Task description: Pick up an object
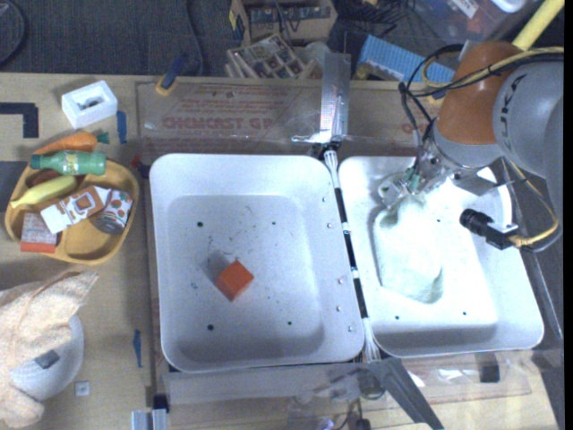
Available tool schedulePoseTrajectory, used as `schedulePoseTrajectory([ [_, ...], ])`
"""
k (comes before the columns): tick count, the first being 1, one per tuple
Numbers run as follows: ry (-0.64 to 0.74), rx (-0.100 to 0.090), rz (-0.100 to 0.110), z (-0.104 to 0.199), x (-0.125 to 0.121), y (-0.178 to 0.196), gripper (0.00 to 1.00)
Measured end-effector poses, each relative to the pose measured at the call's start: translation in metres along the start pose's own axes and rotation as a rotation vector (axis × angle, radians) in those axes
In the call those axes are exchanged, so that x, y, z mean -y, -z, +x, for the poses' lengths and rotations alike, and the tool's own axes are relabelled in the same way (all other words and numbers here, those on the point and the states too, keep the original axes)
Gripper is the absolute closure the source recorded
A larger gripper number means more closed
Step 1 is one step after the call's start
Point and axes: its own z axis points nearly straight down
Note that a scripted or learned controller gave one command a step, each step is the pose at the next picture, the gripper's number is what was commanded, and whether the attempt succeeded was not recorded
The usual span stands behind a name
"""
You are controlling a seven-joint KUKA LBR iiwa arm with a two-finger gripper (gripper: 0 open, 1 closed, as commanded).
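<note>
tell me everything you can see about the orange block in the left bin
The block is a small orange cube, matte, its material not clear. It sits slightly rotated on the floor of the left bin, a little left of centre and toward the front, casting a soft shadow to its upper left. Nothing touches it but the bin floor. The gripper is over the other bin.

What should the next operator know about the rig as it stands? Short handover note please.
Gripper: over the upper left of the right white bin, at the end of the grey arm with the orange band; finger state unclear, nothing seen held.
Small orange cube: lying on the floor of the left white bin, near the middle, far from the gripper.
Done: nothing picked.
Left: move over to the left bin, grasp the cube, lift.
</note>
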Motion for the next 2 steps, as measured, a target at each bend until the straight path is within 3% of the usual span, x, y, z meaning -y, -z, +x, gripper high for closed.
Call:
schedulePoseTrajectory([
  [1,0.0,-0.001,0.001,0.0,0.0,0.0,0.0],
  [2,0.055,-0.01,0.023,-0.001,-0.008,-0.011,0.0],
])
